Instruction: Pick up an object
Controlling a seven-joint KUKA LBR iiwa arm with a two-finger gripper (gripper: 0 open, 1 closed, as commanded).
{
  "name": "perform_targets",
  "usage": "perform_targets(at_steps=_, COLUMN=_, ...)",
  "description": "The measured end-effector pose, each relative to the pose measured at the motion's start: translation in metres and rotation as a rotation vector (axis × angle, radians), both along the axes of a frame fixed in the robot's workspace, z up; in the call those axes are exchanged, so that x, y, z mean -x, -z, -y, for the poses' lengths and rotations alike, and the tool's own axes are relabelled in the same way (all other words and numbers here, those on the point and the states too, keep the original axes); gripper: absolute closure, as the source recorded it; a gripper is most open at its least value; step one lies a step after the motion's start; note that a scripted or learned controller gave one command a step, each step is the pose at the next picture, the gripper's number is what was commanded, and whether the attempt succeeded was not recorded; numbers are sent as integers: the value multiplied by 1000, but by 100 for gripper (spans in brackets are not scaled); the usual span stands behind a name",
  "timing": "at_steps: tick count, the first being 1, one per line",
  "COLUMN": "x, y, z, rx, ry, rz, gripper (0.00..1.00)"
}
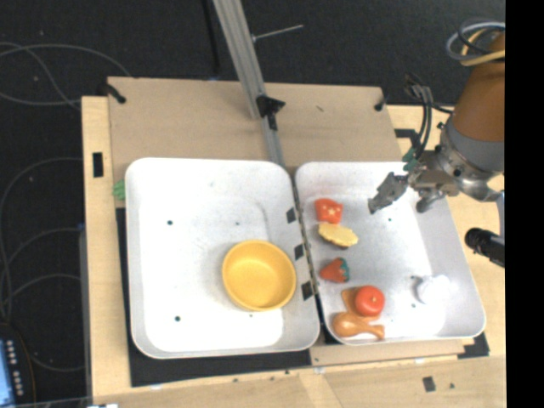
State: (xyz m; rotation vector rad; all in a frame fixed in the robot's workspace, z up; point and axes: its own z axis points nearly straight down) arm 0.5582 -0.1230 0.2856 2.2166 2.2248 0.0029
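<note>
Since my claw [399, 189] hangs over the upper part of the right bin [450, 313] with nothing between its fingers, I weigh what to take first. How far the fingers stand apart I cannot tell from this slanted view; 1 dark finger points toward 8 o'clock.

The right bin holds 5 small toy foods in a loose column along its left wall. At 9 o'clock from my claw sits a red piece [328, 210], and just below it, touching or nearly so, a pale yellow piece [338, 236]. Further toward 7 o'clock lies a red strawberry-like piece [334, 270], then a round red tomato-like piece [368, 299] resting against a tan pear-shaped piece [355, 325] at the bin's lower edge. A whitish blob [429, 289] lies alone at 5 o'clock.

I judge these light, stiff plastic, smooth and likely to slip. The red piece is nearest; I would pinch it across its narrow middle, clear of the wall.

The left bin [170, 194] carries 1 yellow bowl [258, 274], upright, near its lower right.
</note>
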Motion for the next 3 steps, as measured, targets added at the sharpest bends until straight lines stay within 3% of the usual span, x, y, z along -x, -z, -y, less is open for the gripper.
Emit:
perform_targets(at_steps=1, x=0, y=0, z=0, rx=0, ry=1, rz=0, gripper=0)
perform_targets(at_steps=3, x=-1, y=92, z=-8, rx=2, ry=8, rz=-6, gripper=0)
